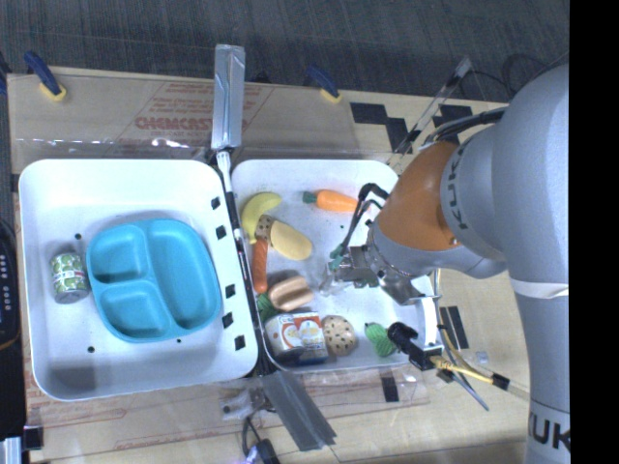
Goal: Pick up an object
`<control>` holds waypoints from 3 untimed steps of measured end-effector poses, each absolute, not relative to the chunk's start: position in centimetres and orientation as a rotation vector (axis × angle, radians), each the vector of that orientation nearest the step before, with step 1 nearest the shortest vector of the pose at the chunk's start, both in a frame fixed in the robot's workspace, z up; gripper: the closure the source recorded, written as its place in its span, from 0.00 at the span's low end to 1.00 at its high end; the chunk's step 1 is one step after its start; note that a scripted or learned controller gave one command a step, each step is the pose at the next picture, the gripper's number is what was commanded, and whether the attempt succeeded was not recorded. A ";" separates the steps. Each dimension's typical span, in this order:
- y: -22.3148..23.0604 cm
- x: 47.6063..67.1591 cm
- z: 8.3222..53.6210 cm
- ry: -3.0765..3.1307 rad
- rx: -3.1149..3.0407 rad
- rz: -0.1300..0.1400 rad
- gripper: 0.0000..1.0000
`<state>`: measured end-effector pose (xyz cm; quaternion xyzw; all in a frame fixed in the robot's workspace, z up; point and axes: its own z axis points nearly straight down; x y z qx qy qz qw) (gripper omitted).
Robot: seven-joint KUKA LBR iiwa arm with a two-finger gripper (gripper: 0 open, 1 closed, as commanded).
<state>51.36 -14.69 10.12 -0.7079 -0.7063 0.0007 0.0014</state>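
My gripper (pixel 340 267) hangs low over the middle of the right bin (pixel 363 177), below the grey arm with the orange band. Left of it lie a brown bun (pixel 288 291) and a pale yellow piece (pixel 291 242). An orange carrot (pixel 335 200) rests toward the bin's far wall. A yellow banana (pixel 258 208) and a long orange stick (pixel 259 264) sit along the left wall. Near the front wall are a printed packet (pixel 298 337), a round cookie (pixel 338 333) and a green piece (pixel 379 338). Nothing shows between the gripper and these objects.
The left bin (pixel 48 191) holds a blue divided plate (pixel 150 278) and a small green can (pixel 69 274) beside it. A metal divider bar (pixel 228 95) sticks up between the bins at the back. The arm covers the right bin's right side.
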 end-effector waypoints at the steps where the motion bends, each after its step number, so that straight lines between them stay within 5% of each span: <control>1: -19.3 62.1 9.1 -2.127 -2.310 0.002 1.00; 2: -19.3 62.1 9.2 -2.128 -2.308 0.002 0.00; 3: -18.4 65.7 9.2 -2.155 -2.283 0.000 0.00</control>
